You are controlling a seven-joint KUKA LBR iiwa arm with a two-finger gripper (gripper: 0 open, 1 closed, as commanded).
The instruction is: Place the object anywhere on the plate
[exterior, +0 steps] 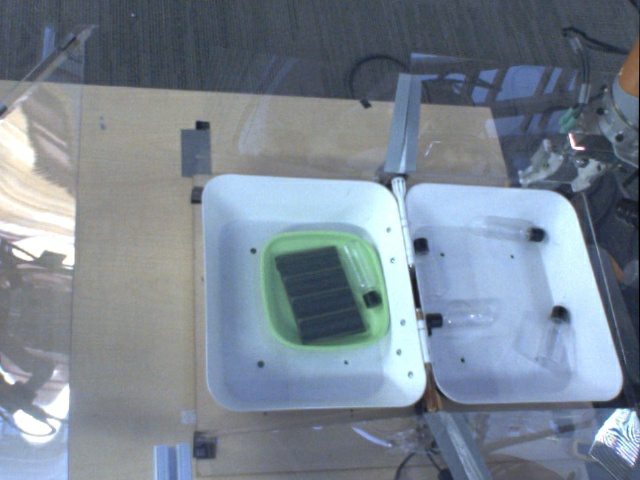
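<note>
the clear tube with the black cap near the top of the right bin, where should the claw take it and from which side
Grip the clear tube across the middle of its body, coming straight down from above. It lies flat on the right bin's floor, roughly left to right with its black cap at the right end, so the fingers should close across its narrow width, away from the cap.

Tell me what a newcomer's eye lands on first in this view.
The bright green plate in the left bin stands out most, with a dark ridged rectangular object lying on it and a clear tube with a black cap along its right side. Next come the clear black-capped tubes scattered in the right bin, such as the one near its top edge.
</note>
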